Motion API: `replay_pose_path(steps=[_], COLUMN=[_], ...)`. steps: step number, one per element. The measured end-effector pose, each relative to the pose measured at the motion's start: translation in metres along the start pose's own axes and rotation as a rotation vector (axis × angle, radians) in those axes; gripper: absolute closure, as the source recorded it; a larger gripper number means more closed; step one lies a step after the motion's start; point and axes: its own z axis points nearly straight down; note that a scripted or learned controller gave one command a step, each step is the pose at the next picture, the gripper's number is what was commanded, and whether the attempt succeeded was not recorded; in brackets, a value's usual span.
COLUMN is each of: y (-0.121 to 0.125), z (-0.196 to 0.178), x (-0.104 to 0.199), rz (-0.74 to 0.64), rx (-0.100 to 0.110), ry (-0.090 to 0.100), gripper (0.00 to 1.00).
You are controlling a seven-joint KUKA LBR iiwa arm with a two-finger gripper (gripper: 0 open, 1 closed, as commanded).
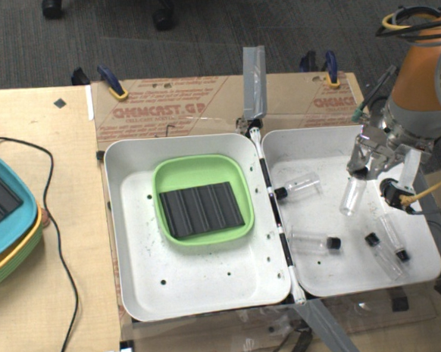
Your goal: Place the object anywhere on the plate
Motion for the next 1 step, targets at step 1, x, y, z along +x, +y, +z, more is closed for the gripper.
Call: replay_pose_path(steps=[1], y=[0.0001], z=[-0.0001], x=[-0.0001], rz=[0.001], rx=[0.000], ry=[0.000], gripper=[0.00])
